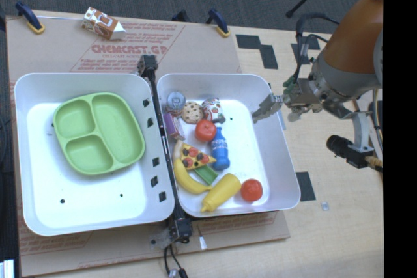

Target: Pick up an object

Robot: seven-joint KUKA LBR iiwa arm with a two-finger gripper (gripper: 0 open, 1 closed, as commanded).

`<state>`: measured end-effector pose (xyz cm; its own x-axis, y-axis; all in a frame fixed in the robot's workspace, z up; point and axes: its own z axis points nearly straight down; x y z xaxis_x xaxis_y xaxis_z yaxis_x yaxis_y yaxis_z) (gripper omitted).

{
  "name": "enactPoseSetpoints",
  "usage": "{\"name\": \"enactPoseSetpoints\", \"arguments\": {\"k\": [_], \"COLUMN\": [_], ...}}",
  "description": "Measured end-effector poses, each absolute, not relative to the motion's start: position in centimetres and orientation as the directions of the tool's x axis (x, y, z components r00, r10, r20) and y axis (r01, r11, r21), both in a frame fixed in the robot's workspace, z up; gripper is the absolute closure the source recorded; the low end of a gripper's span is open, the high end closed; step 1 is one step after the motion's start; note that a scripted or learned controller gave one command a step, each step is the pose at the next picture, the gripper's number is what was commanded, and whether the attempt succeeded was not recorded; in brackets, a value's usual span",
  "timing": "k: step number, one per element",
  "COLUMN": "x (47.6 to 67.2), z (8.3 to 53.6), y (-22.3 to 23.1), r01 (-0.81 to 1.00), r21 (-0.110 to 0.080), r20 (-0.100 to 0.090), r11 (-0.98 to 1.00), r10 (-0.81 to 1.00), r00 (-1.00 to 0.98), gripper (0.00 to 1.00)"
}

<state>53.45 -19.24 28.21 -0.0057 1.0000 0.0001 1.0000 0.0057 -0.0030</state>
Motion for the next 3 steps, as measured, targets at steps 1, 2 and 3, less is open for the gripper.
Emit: {"name": "enactPoseSetpoints", "arguments": {"k": [1, 2, 3], "x": [50.6, 59.3, 59.4], "z": [16.1, 9.1, 10.2], "y": [-16.6, -17.2, -17.2], "r01": [1.000, 1.000, 1.000], "r21": [-0.006, -0.005, -0.005], "r20": [0.002, 0.000, 0.000], "r11": [0.007, 0.008, 0.011], "r10": [1.000, 1.000, 1.000], "r00": [-0.007, -0.008, -0.011], "gripper": [0.00, 0.00, 1.00]}}
